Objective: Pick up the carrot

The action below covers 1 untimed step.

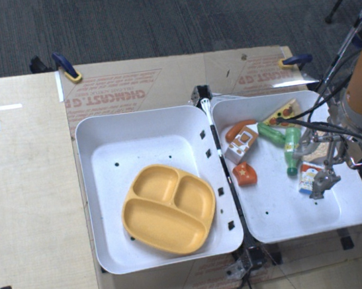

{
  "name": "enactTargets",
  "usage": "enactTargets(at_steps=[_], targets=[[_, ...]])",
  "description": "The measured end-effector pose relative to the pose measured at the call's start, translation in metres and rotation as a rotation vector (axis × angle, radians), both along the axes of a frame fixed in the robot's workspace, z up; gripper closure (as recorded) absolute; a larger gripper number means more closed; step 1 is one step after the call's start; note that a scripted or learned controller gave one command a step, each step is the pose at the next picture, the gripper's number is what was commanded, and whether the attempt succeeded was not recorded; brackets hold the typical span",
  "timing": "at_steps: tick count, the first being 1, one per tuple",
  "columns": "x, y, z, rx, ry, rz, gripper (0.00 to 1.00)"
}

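The carrot (239,127) is a short orange piece lying at the back left of the right bin (292,222), partly tucked behind a small orange-and-white box (242,144). My gripper (323,185) hangs low over the right side of that bin, well to the right of the carrot and nearer the front. It sits just beside a small blue-and-white carton (307,179). Nothing orange is at the gripper.
A red tomato-like piece (245,174), a green bottle (292,148), a green vegetable (271,133) and a yellow wedge (282,113) share the right bin. The left bin (100,185) holds a yellow divided plate (168,207). Cables trail near the wrist.
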<state>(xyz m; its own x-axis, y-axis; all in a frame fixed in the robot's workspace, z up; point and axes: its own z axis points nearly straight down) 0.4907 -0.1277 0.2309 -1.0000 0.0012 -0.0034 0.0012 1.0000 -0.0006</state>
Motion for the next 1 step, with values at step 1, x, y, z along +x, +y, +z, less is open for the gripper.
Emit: enactTargets(at_steps=[1], targets=[[-0.0103,0.0721,0.0203,0.001,-0.002,-0.165,0.0]])
